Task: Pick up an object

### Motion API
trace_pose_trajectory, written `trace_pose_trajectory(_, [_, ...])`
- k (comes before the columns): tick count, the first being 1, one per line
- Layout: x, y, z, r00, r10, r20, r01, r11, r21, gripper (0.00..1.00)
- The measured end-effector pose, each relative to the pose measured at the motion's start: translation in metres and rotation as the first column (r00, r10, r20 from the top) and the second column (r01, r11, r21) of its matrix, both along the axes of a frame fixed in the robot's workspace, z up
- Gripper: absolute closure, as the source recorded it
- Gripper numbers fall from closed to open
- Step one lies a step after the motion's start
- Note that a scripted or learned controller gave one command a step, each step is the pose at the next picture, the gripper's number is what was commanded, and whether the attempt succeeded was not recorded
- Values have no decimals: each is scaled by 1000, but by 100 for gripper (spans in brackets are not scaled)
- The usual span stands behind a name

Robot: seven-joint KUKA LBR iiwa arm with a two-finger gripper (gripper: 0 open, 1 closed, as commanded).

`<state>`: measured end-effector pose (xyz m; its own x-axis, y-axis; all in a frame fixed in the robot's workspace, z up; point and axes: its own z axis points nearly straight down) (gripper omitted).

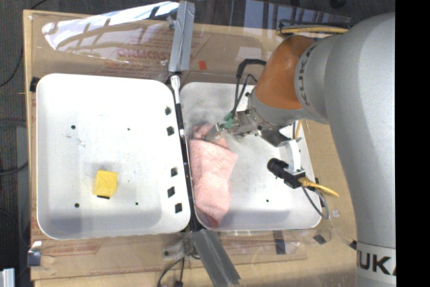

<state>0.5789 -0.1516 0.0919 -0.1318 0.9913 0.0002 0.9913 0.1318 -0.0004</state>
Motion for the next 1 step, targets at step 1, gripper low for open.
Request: trace_pose_trajectory(1, [0, 0, 10, 1000, 5, -1, -5, 1000, 0, 100])
